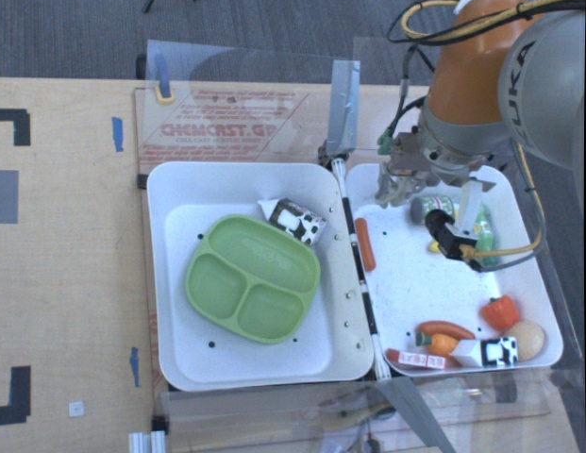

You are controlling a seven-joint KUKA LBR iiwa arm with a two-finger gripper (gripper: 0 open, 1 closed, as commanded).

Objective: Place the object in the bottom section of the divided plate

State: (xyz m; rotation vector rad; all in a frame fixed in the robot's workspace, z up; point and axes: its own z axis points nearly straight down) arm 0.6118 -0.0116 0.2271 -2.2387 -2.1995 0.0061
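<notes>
The green divided plate lies in the left bin, with one long section along its upper edge and two smaller ones below. A small black-and-white cow-patterned carton rests against the plate's upper right rim. My gripper hangs over the far left corner of the right bin, above the bin floor, and I see nothing held under it. A green bottle lies just right of the gripper, partly hidden by the wrist and a black cable.
An orange sausage-like stick lies by the right bin's left wall. Along that bin's near edge sit a red sausage, a carrot, a cow-patterned carton, a red pepper and a beige ball.
</notes>
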